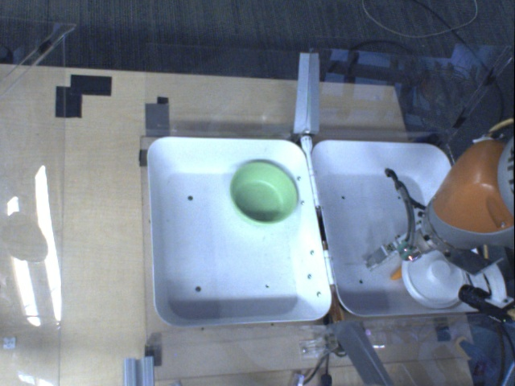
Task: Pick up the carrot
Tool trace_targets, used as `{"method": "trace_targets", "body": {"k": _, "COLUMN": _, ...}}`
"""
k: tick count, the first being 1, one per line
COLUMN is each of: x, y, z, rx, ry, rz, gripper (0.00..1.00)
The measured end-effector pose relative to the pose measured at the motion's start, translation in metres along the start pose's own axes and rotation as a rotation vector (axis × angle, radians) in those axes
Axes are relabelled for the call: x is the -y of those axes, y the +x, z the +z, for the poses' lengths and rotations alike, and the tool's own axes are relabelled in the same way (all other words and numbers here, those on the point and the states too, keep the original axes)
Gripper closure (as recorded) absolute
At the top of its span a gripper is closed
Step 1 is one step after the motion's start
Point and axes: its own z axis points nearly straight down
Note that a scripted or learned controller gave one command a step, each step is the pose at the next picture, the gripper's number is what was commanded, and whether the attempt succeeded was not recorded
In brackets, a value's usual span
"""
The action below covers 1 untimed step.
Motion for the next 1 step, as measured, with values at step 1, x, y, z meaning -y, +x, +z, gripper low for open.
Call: {"method": "trace_targets", "body": {"k": 1, "x": 0.0070, "y": -0.0164, "z": -0.0345, "rx": 0.000, "ry": 0.001, "rz": 0.110, "gripper": 0.00}}
